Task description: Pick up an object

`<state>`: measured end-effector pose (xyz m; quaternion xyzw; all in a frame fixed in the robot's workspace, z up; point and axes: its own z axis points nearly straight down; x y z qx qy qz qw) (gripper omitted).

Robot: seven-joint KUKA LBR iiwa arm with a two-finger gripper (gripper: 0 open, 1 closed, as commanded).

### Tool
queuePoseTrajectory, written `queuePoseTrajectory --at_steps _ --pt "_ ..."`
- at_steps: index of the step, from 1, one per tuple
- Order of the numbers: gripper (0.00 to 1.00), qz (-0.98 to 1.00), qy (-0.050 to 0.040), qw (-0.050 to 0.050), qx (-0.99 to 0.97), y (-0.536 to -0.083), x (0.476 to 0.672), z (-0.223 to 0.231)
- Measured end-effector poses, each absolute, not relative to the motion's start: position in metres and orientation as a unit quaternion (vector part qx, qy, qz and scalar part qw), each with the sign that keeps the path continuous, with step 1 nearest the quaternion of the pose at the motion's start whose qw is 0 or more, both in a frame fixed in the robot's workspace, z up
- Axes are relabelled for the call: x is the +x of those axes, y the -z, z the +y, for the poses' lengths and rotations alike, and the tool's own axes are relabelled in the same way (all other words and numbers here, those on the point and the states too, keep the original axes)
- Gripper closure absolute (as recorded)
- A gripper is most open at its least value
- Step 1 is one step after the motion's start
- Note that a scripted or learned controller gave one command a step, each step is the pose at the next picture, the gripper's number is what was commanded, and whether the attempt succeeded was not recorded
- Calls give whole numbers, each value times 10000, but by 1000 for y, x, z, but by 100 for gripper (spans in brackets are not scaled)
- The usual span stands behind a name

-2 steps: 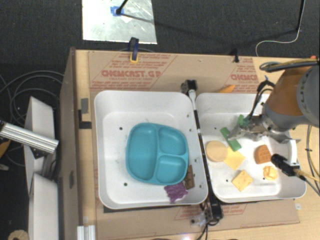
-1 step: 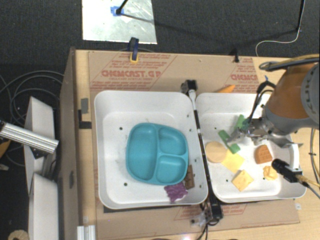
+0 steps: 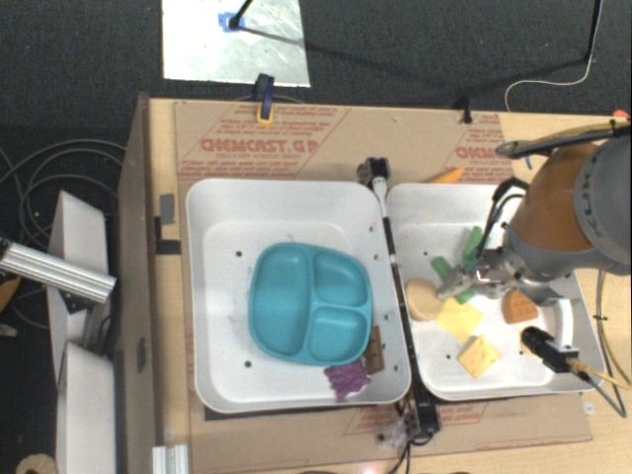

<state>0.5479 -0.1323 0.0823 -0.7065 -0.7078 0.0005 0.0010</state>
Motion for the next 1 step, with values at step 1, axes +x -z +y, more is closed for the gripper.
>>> queuePoseTrajectory --at_steps 1 --pt "0 -7065 -12 19 -7077 -84 484 -134"
